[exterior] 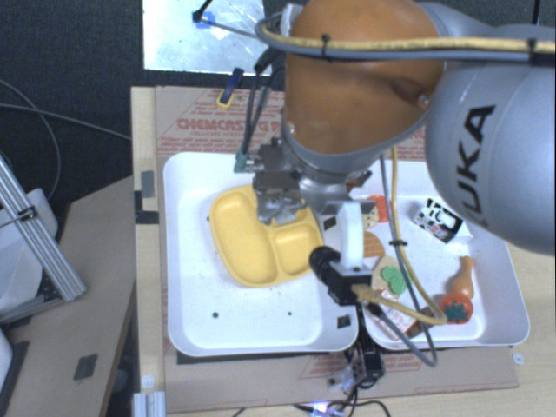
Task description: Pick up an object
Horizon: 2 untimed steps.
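A yellow divided tray [252,246] lies in the middle of the left white bin [191,315]. My gripper [278,196] hangs low over the tray's back edge, at or very near the rim between its two compartments. The grey wrist and the orange band [360,59] above it hide the point of contact. I see nothing lifted off the bin floor.
The right bin [508,324] holds a black-and-white item [440,220], a tan drumstick-shaped toy [462,276], a red-orange piece [456,307], a green piece on a tan card [393,279] and an orange item [376,208]. Cables [404,268] trail over the bins' divider.
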{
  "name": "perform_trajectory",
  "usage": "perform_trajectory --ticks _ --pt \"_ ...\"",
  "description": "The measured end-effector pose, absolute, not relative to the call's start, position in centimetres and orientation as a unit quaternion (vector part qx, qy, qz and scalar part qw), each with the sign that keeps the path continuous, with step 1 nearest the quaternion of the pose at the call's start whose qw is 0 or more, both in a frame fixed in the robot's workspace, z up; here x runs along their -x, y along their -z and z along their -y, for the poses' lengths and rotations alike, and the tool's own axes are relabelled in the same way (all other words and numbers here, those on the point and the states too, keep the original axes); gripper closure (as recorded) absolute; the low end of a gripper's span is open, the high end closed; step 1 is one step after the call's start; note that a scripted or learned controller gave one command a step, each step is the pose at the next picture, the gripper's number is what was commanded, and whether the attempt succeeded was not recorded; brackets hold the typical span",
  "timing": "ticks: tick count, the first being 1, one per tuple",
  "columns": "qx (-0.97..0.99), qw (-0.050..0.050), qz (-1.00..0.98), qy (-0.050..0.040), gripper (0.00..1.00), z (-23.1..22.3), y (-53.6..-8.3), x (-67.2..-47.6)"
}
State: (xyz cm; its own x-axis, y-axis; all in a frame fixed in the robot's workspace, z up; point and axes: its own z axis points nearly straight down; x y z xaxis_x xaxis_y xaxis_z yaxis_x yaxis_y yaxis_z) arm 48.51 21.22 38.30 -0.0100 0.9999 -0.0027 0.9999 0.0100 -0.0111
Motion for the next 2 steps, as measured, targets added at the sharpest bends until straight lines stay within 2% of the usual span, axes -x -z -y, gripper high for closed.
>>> perform_trajectory --ticks 1,2 --pt "0.708 0.002 0.707 -0.0050 1.00 -20.5 -20.5 -57.5" --pt "0.706 0.003 0.708 -0.0035 1.00 -20.7 -19.3 -48.8"
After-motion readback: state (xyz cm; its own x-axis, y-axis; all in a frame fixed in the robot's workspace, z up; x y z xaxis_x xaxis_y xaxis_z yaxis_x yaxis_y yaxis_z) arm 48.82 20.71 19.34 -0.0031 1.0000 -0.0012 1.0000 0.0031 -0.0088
